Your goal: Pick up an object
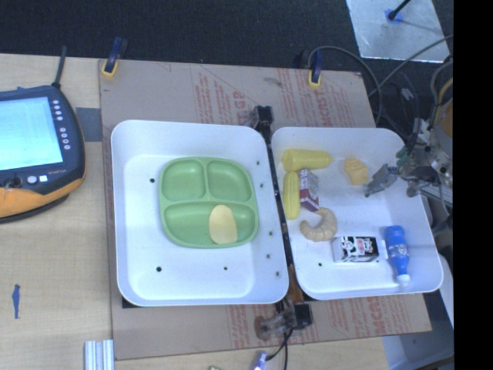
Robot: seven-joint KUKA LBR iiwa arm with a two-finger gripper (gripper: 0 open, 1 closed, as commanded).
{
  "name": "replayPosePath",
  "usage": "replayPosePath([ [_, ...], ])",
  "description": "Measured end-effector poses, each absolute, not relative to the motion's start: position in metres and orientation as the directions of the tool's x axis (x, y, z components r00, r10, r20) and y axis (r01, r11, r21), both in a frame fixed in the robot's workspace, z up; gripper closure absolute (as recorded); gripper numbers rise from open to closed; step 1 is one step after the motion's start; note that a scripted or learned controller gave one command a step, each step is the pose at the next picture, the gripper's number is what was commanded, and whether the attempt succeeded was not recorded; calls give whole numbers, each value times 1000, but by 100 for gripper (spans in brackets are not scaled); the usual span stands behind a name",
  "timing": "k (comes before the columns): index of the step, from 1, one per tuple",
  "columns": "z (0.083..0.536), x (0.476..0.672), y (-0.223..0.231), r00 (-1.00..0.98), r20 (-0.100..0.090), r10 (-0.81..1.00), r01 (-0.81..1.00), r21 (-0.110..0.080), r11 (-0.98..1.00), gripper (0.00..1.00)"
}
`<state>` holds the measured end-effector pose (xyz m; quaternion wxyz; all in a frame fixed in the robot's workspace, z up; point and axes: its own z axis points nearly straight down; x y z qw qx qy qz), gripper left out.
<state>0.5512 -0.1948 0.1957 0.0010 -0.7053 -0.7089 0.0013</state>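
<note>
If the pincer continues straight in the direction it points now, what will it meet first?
The pincer points left over the right bin. The small yellow piece lies first in that line, likely just above it; beyond comes the yellow corn. Its height is unclear, so it might pass over both.

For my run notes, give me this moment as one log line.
gripper: over right bin, nothing held | nearest: yellow chunk | left bin: green plate with yellow piece | pick: not yet done

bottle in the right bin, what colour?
Blue bottle with a white cap, lying near the right bin's lower right corner; camera view.
</note>
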Motion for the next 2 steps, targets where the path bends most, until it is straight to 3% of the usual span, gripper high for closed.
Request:
replayPosePath([
  [1,91,485,-146,-7,0,1000,1000,-3,7,0],
  [2,102,485,-148,-11,-2,1000,1000,-3,11,100],
])
